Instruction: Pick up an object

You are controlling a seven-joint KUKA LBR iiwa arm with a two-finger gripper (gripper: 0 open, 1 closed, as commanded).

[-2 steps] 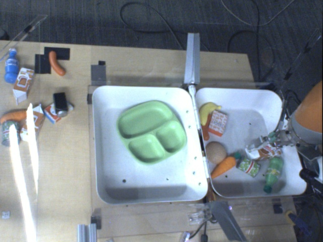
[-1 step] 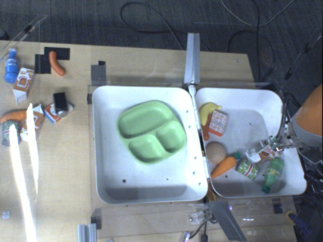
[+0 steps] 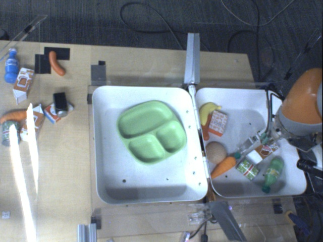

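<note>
The gripper (image 3: 258, 141) is low in the right bin (image 3: 252, 112), close to the bin's right wall. I cannot tell if it has grabbed anything.

The things to pick sit packed together there. A bottle (image 3: 271, 174) lies by the bin's front right corner. A small box (image 3: 247, 169) is just beside it, and a carrot (image 3: 222, 167) points toward the front left corner. An egg (image 3: 215, 152) sits behind the carrot. A carton (image 3: 217, 123) and a banana (image 3: 207, 111) lie by the left wall.

Things are so close that I think the gripper could bump the box or push the bottle away. The bottle is round and might slip or roll. It could also catch two things at once and drop both.

The left bin (image 3: 106, 145) has a green tray (image 3: 151, 131).
</note>
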